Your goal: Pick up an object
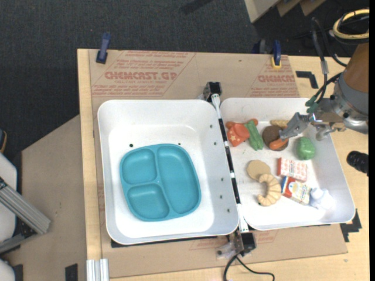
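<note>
My gripper [306,130] hangs over the back part of the right bin [343,183], open, with nothing between its fingers. One finger [293,126] lies above a brown round piece [271,135] and a small orange piece [279,145]. A green ball [305,148] sits just in front of the gripper. To the left lie a red-orange toy [237,133] and a green pod [255,134]. Nearer the front are a tan disc [257,168], a croissant [270,191], a red-and-white box [293,168], a small packet [297,191] and a white-blue item [319,198].
The left bin [117,122] holds a teal divided plate [159,181]. A black hinge strip [227,157] runs between the bins. Blue [104,44] and yellow [276,57] clamps hold the board's far edge. The arm [357,84] and its cables come in at the right.
</note>
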Controlling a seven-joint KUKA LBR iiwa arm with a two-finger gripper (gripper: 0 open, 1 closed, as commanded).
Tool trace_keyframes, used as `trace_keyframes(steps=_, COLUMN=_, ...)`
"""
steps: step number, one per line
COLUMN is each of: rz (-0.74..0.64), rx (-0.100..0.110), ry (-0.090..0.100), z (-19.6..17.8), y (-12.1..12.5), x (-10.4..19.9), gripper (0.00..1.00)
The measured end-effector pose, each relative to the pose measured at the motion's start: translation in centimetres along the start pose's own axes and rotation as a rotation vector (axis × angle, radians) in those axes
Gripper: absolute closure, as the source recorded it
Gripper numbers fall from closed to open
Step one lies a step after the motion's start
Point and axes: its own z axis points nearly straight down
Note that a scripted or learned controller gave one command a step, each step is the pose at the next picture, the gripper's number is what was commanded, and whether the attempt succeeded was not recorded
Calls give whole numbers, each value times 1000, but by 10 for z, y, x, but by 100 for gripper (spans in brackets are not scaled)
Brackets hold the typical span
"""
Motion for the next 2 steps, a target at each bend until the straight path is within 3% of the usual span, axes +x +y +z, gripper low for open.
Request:
trace_keyframes(steps=1, rz=-4, rx=5, ry=2, z=127, y=69, x=21, gripper=0)
trace_keyframes(steps=2, rz=1, rx=-4, ry=-1, z=168, y=97, x=26, gripper=0)
